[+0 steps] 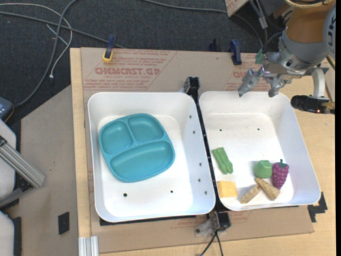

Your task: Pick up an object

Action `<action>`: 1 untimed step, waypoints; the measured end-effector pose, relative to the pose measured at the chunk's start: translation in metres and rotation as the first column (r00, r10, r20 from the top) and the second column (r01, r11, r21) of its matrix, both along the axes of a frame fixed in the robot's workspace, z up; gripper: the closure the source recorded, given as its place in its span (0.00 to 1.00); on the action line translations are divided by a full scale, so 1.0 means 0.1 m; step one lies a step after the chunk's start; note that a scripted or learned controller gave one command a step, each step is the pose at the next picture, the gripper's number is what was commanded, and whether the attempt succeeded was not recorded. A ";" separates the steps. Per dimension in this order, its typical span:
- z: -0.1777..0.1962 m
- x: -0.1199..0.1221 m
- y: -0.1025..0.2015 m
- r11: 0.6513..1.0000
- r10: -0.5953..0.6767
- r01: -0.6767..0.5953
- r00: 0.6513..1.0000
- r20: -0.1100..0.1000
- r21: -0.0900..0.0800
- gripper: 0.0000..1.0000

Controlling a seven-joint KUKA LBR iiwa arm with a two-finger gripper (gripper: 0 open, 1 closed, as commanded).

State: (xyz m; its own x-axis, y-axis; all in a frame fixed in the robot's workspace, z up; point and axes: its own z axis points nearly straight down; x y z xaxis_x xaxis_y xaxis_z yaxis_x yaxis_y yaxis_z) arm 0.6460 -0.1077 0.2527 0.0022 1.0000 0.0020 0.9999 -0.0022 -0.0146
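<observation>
My gripper (259,87) hangs above the far rim of the right bin (250,122), its two grey fingers spread apart and nothing between them. Well below it, near that bin's front, lie a green pickle-like piece (222,160), a yellow cheese block (227,189), a green round fruit (262,168), a purple grape bunch (279,174) and two tan bread-like sticks (259,190). All of them rest on the bin floor, apart from the gripper.
The left bin (106,193) holds a teal divided plate (137,146). A black clamp (191,84) sits at the far end of the seam between the bins. Blue clips (235,51) pin the cardboard at the back. Cables cross the dark floor behind.
</observation>
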 end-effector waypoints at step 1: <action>0.08 0.02 0.00 1.000 0.002 -0.002 1.000 0.014 -0.002 0.00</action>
